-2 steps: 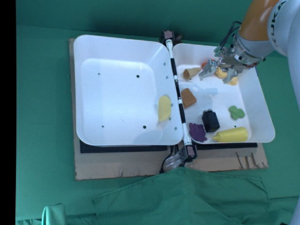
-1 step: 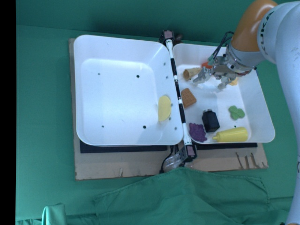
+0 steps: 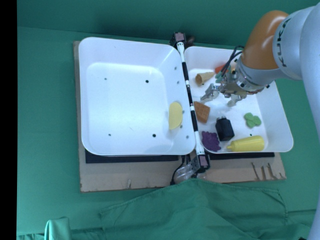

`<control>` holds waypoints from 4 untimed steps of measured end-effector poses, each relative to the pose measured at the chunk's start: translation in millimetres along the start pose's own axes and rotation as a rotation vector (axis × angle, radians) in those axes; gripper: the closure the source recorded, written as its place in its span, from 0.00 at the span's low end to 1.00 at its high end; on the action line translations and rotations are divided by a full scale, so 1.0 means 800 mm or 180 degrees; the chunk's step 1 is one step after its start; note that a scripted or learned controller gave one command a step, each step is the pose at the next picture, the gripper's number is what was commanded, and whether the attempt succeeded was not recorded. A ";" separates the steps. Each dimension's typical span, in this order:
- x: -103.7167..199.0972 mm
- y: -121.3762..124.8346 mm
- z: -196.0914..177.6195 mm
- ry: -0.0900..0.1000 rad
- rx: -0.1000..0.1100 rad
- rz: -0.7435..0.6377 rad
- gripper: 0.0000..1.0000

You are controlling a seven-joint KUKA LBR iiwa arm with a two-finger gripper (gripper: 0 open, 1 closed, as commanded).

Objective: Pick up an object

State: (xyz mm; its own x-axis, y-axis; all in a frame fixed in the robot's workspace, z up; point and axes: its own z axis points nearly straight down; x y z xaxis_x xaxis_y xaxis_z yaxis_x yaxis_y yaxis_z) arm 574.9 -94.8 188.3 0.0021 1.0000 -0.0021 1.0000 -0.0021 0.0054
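Camera view: jaws (image 3: 223, 94) above waffle (image 3: 202, 112), black block (image 3: 224, 129).

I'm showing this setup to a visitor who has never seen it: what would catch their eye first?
Probably the grey arm with its orange band, reaching in from the right with its hand over the right bin. Next, that bin's toy food: a yellow mustard bottle, purple grapes, a waffle piece and an ice-cream cone. A lone yellow slice lies in the left bin.
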 end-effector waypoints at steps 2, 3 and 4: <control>-0.003 0.029 -0.054 0.0001 0.0023 0.0008 0.00; -0.026 -0.063 -0.068 0.0003 0.0022 0.0019 0.00; -0.014 -0.037 -0.129 0.0000 -0.0014 -0.0003 0.00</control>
State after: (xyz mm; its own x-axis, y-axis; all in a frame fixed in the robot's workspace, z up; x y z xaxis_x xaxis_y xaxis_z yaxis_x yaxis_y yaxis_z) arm 544.7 -105.6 291.5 0.0013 1.0000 -0.0021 1.0000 -0.0013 0.0099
